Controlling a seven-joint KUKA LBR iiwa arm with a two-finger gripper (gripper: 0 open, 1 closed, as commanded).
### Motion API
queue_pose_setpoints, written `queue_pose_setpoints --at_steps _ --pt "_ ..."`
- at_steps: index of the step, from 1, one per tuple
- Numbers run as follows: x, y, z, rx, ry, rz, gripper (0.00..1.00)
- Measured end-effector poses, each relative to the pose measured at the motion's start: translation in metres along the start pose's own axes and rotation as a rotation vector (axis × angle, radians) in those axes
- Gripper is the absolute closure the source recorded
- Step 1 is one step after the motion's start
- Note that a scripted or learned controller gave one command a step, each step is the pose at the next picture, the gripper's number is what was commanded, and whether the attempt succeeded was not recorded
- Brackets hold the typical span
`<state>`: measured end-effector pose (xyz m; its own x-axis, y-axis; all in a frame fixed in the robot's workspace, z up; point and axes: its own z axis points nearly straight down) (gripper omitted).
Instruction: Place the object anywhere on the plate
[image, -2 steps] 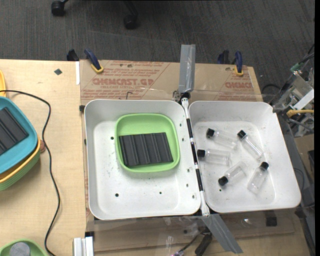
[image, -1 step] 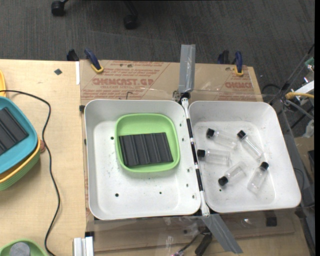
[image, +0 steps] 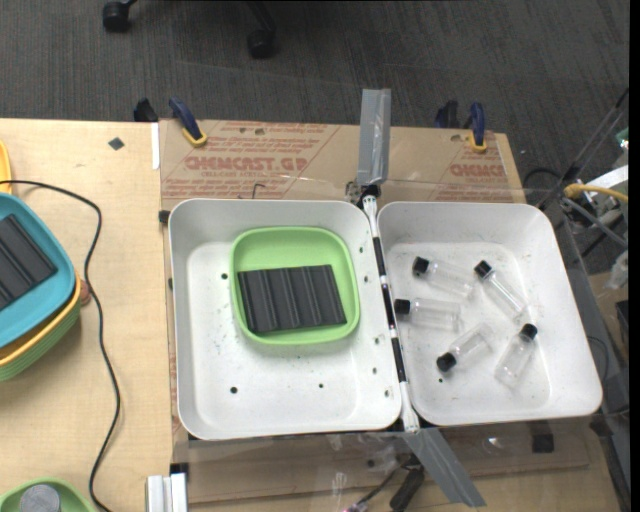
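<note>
Right of the green plate (image: 295, 290), in the neighbouring white bin (image: 560, 300), five clear vials with black caps (image: 470, 300) are lying scattered, well apart from the plate. That plate is sitting in the left bin (image: 200, 330), carrying a dark ribbed insert (image: 293, 298). Both bins are resting on the surface (image: 80, 160).

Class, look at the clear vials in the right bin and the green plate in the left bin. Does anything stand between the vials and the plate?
Yes, low barriers: the adjoining bin walls run between the vials and the green plate. A vial must be lifted over them. A dark ridged insert covers the plate's middle.
</note>
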<state>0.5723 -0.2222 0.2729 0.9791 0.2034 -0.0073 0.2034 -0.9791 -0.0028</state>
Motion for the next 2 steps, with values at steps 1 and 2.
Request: queue_pose_setpoints --at_steps 1,2 --pt "-0.026 -0.005 -0.023 -0.001 0.002 0.006 0.0" --pt "-0.032 -0.007 0.001 -0.001 0.001 0.006 0.0"
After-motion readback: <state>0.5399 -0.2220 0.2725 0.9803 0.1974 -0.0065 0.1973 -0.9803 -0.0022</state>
